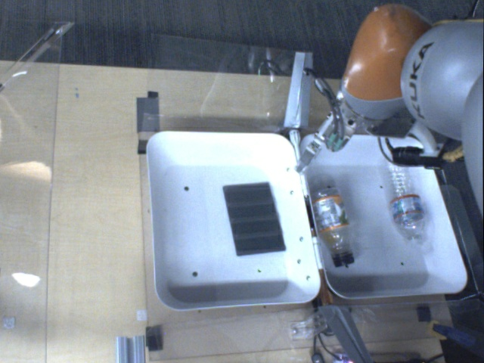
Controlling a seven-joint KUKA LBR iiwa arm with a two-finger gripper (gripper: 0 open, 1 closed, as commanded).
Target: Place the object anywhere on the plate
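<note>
The gripper [311, 151] hangs at the far corner of the right bin [446, 271], beside the wall it shares with the left bin [162, 203]; whether it is parted or closed cannot be told, and nothing shows in its grasp. The nearest bottle [332, 225] lies on its side just nearside of the gripper, clear plastic with an orange-banded label and a dark cap. A second bottle [406, 206] lies farther right. Good practice: descend squarely across the body, grip mid-label against rolling, then carry to the dark ribbed plate [254, 218] in the left bin.
</note>
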